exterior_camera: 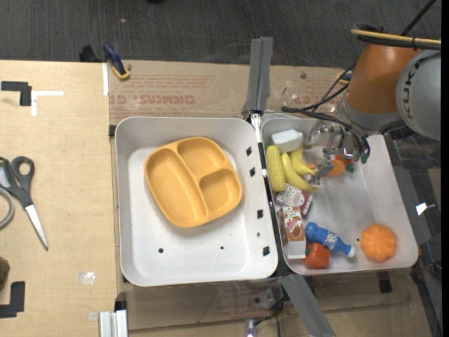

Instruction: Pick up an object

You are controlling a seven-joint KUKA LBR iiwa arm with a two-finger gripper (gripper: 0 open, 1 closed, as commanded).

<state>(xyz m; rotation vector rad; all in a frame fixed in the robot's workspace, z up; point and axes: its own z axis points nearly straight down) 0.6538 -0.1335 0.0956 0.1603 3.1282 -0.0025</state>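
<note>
Camera view showed the bench with two white bins side by side. The left bin held a yellow divided plate lying flat near its middle. The arm reached in from the right and hung over the far end of the right bin. Its gripper was low in that bin, just beside the bananas; whether it was clenched or released I cannot tell. A corn cob lay beside the bananas against the bin's left wall, with a white block beyond them. Nearer the camera lay a carton, a blue bottle, a red fruit and an orange ball. Scissors lay on the bench, well apart to the left.
</note>
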